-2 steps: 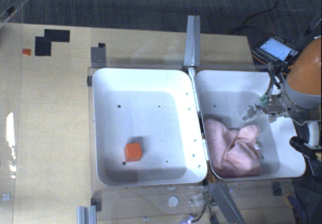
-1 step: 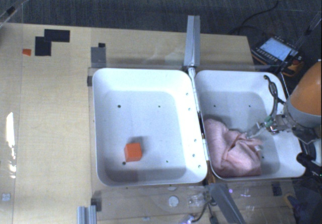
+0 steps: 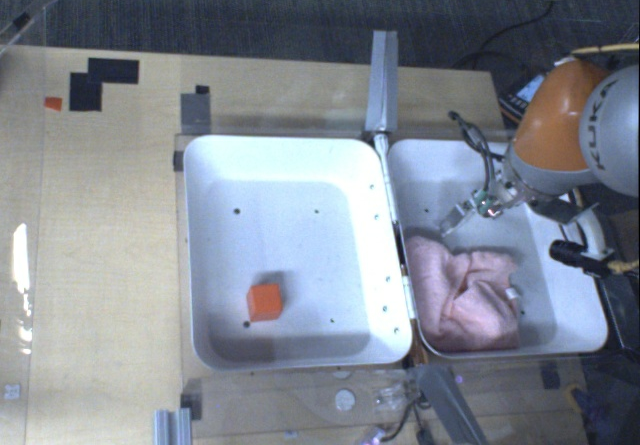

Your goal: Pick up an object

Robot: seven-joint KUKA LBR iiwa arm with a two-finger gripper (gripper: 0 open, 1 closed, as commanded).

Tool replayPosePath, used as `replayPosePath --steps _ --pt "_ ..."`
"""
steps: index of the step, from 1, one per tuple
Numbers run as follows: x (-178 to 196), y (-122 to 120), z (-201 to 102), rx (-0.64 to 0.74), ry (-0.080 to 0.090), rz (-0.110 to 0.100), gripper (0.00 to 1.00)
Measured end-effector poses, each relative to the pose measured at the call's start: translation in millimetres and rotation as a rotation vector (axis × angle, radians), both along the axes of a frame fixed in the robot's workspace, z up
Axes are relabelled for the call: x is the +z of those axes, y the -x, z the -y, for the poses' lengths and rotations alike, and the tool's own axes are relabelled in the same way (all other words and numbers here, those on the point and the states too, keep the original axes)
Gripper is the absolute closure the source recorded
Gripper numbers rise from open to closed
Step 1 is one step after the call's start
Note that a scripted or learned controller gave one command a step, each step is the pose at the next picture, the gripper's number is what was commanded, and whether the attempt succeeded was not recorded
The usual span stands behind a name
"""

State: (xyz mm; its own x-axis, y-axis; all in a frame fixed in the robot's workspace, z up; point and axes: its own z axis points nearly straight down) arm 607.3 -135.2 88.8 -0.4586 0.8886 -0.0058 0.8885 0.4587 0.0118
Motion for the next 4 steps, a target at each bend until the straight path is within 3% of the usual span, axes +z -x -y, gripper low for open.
replayPosePath --steps 1,2,3,4 --pt "2 64 -9 0.113 0.004 0.003 0.0" --pt "16 59 -10 0.112 0.008 0.02 1.0" --pt "16 59 -10 0.112 0.008 0.02 0.0" --pt "29 55 -11 0.111 0.009 0.03 1.0"
